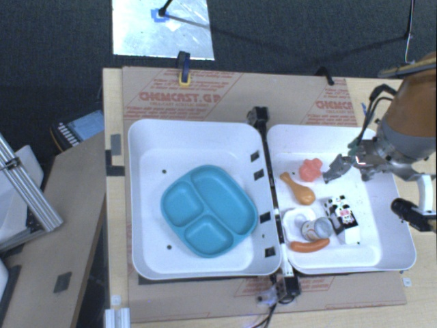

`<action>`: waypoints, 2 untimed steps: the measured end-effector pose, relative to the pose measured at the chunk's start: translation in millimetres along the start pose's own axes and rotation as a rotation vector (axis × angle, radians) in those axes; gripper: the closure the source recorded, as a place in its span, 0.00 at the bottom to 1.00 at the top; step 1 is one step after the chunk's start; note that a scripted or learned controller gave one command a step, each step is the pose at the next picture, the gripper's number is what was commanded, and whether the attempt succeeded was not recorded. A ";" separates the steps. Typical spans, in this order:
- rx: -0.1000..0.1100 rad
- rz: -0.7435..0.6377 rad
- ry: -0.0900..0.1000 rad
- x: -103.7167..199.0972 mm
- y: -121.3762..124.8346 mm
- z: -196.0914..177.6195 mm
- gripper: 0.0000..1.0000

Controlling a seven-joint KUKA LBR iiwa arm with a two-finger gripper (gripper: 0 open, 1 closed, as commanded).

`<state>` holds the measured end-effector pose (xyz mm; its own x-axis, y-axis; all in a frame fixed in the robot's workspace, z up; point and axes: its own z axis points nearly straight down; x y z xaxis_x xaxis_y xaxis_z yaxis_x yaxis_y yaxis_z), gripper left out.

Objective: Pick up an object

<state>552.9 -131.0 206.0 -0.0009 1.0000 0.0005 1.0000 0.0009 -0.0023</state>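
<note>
The right bin holds several small objects. A pink lumpy toy lies near the bin's middle, with a yellow-orange drumstick-shaped piece just below it to the left. A black-and-white toy sits further right. Along the front are a grey and white round piece and an orange sausage-shaped piece. My gripper hangs over the right bin, just right of the pink toy and above the black-and-white toy. Nothing is visibly held in it.
The left bin holds a blue divided plate. A black divider with clips runs between the bins. The arm's grey and orange body covers the right bin's far right corner. A black part sticks out at the right rim.
</note>
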 end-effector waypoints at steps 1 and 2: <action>0.002 0.000 0.001 1.7 0.9 63.0 0.00; -0.008 -0.001 0.005 3.5 4.8 108.0 0.00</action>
<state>557.4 -127.5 98.0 -0.0015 1.0000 0.0058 1.0000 0.0015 0.0057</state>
